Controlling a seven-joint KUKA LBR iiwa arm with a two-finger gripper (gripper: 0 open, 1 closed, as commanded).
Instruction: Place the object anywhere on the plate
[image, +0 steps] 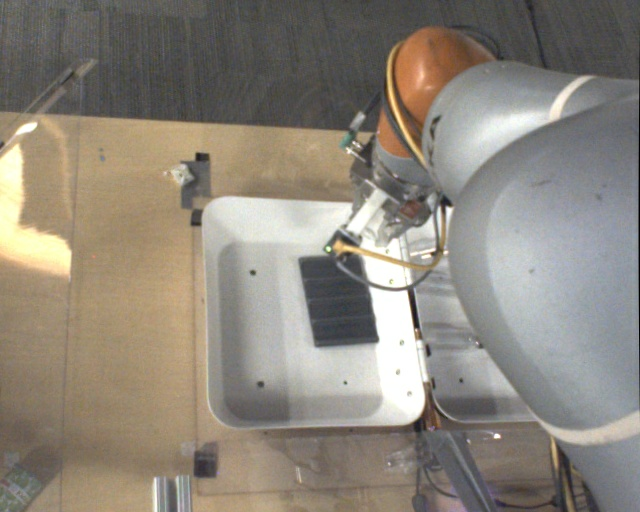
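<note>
you can't tell if the claw (345, 245) is open or closed above the dark ridged plate (339, 300) in the left bin (225, 330), so go down slowly.

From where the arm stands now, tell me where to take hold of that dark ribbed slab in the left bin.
Grip the dark ribbed slab across its two long edges, near the middle, coming straight down from above. It lies flat on the floor of the left bin, so no side approach gets under it. Bare floor lies along both long edges for fingers. The hand hangs at its far end.
</note>
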